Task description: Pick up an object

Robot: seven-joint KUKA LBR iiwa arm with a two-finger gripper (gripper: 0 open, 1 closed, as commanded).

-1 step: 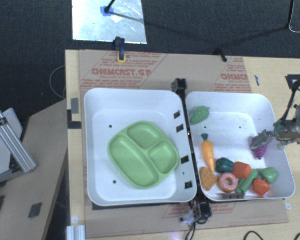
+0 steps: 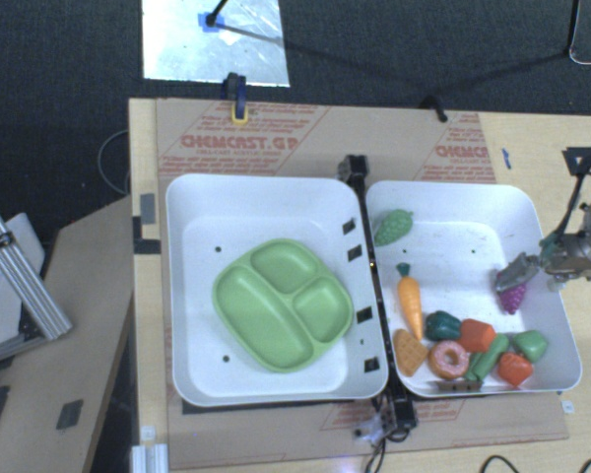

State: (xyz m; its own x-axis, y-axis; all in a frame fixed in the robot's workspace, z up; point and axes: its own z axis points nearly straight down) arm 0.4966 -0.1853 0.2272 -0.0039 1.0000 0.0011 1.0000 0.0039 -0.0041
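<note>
My gripper [image 2: 520, 269] is over the right edge of the right bin [image 2: 453, 205], jaws closed on the purple grape bunch [image 2: 512, 295], which hangs below the fingertips. From this view I judge the grip to be at the bunch's upper end, which would explain the hang. Its long axis runs roughly vertical in the view, tip toward the bin's near edge. The remaining toy food crowds the near right corner: carrot [image 2: 410, 304], donut [image 2: 449, 360], red pepper [image 2: 477, 335]. The left bin [image 2: 256, 195] carries a green divided plate [image 2: 282, 304] near its centre.
</note>
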